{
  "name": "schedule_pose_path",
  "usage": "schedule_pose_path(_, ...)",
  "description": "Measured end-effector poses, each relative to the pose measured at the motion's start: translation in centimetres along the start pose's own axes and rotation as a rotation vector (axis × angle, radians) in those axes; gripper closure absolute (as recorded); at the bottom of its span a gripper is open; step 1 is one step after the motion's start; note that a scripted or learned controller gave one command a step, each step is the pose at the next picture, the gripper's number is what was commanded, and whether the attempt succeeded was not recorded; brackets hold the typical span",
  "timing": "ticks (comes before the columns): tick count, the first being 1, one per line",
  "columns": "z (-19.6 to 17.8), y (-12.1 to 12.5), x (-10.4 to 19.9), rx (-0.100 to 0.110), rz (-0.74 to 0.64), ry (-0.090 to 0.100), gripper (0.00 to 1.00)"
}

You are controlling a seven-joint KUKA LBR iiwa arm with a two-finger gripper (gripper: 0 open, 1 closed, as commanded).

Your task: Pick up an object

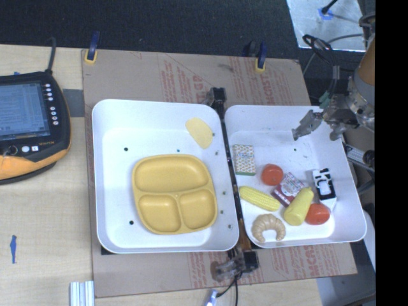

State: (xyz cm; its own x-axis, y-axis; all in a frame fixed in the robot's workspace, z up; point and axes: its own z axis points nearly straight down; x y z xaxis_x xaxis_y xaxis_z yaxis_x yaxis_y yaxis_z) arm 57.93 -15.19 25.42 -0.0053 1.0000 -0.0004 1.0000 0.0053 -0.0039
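Pincer: the grey two-finger pincer [320,127] hangs over the right bin's upper right part, at about 1 o'clock from that bin's middle; its two dark fingers are spread apart, with nothing between them.
Arm: the grey arm [362,94] enters from 3 o'clock, partly cut by the frame edge.
Right bin: the shallow white plastic bin on the right [255,116] carries all the small loose things, gathered in its lower half.
Small packet: a pale green-patterned flat packet [243,159] lies at 9 o'clock in that bin, near the wall shared with the other bin.
Tomato: a round red toy tomato [272,174] sits near the bin's middle, just beside a crumpled red-and-white wrapper [290,187].
Corn: a yellow toy corn cob [259,198] lies at 7 o'clock, above a tan toy croissant [268,226] at 6 o'clock.
Yellow piece: a stubby yellow plastic cylinder [298,206] leans at 5 o'clock, touching a second red round toy [317,214].
Black-and-white block: a small black-and-white box [323,184] rests at 4 o'clock, well below the pincer.
Left bin: the shallow white plastic bin on the left [108,116] holds a yellow three-compartment plastic tray [173,192] and, at 1 o'clock, a pale yellow flat oval piece [199,132].
Tabletop: the light wooden tabletop [44,234] bears a brown cardboard sheet [159,75] under both bins, and at 9 o'clock a black-and-orange control tablet [29,123].
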Motion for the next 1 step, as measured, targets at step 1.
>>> schedule_pose_path(1,13.81,-0.14,4.1,0.004,-0.001,0.0,0.0)
